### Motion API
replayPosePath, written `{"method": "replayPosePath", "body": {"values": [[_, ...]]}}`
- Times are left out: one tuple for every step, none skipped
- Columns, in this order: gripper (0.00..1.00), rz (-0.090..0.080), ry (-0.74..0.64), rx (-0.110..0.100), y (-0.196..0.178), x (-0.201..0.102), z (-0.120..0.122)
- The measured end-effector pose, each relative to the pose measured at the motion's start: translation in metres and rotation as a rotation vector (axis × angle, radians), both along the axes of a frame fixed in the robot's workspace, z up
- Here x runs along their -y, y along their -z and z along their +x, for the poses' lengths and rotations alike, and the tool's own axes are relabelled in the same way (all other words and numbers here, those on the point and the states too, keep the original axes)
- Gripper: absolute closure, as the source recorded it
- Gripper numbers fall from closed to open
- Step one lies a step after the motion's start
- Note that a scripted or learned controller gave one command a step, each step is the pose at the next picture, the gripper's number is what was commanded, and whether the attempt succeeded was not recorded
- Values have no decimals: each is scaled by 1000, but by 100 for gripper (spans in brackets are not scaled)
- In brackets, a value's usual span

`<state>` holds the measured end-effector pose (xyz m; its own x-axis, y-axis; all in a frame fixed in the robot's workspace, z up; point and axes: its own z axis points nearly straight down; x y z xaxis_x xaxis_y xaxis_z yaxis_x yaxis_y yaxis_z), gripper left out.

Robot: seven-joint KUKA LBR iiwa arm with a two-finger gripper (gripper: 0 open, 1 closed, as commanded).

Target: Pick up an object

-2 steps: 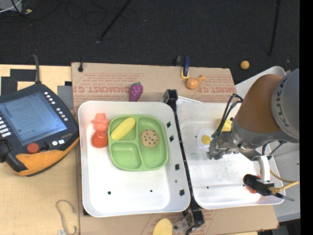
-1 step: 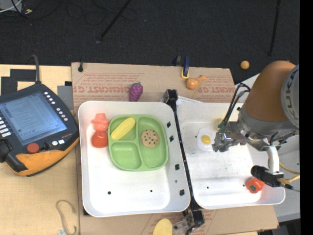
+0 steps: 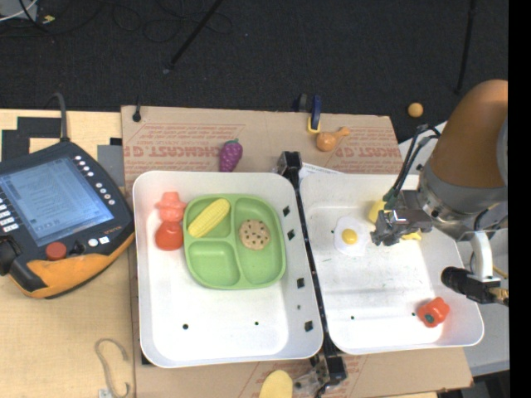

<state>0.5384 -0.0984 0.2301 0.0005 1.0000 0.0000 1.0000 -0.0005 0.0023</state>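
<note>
In the right bin, my gripper hangs low over the bin's upper middle, coming in from the right under the grey arm with its orange band. A yellow toy lies partly hidden right behind and beside the gripper. It is unclear whether the two touch. Just left of the gripper lies a fried egg toy. A red tomato-like toy rests near the bin's lower right corner.
The left bin holds a green divided plate with a corn cob and a cookie, plus a red and pink toy beside it. A teach pendant lies at far left. Small toys sit on the cardboard behind the bins.
</note>
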Motion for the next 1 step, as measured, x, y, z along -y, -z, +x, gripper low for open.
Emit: {"method": "replayPosePath", "body": {"values": [[100,1,-3,-2,2,-25,41]]}}
